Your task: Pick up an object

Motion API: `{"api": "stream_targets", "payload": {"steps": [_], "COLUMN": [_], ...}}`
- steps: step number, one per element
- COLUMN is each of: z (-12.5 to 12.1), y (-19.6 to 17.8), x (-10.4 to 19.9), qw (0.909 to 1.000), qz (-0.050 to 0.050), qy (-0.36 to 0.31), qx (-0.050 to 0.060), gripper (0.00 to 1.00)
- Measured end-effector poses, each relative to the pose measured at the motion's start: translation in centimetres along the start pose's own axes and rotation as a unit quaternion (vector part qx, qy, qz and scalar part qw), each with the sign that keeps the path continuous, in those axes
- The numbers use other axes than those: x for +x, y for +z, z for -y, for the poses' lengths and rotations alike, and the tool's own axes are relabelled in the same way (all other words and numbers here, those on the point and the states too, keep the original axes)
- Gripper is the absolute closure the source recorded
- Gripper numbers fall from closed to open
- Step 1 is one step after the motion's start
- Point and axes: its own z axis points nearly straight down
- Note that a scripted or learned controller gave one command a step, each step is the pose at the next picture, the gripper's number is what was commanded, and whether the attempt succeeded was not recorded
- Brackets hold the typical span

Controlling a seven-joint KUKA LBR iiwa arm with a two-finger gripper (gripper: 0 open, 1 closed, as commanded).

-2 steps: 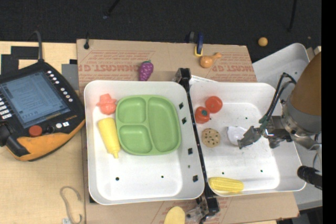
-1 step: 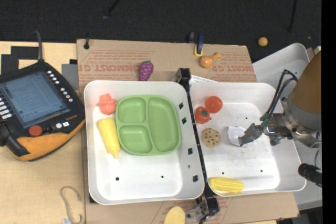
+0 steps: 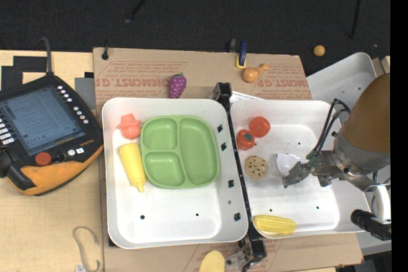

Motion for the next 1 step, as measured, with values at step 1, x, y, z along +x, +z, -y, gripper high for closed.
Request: {"api": "stream_targets", "payload": {"steps": [1], "z": [0.59], "y": [4.53], "x": [-0.08], "qw": [1.0], "qz": [0.0], "qy": [0.0], "qx": [0.0], "gripper": [0.0]}}
